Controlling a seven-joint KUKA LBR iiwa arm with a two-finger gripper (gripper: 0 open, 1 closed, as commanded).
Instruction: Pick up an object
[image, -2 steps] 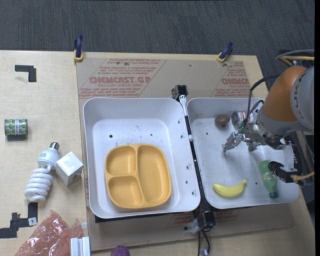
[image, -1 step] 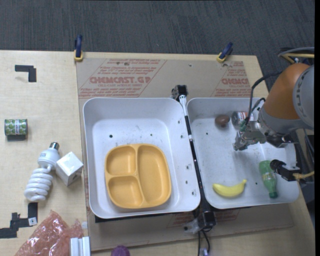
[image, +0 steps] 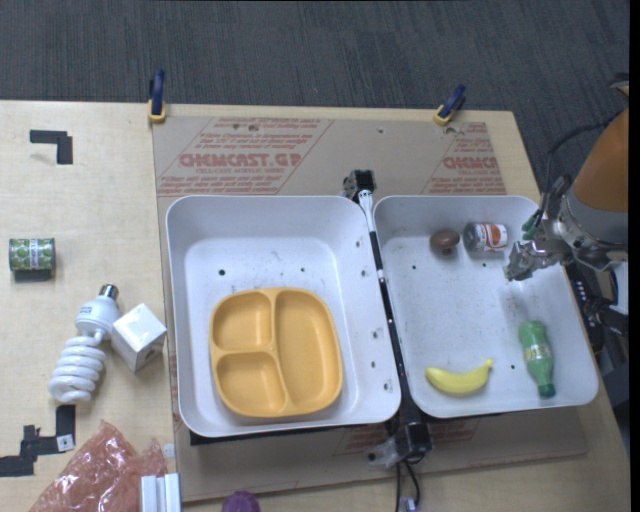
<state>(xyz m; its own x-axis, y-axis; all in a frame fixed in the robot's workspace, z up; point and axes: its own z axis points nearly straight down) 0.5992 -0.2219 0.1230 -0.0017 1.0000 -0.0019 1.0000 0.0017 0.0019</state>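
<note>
Brown board (image: 330, 160): "CHEMCAST" print | pincer (image: 522, 262) beside labelled can (image: 487, 237)

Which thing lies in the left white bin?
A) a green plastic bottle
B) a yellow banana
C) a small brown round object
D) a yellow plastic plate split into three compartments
D: the yellow plastic plate split into three compartments lies in the left white bin, while the yellow banana, the green plastic bottle and the small brown round object all lie in the right white bin.

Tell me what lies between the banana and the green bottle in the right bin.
Nothing: the camera view shows bare bin floor between the banana and the green bottle.
</note>
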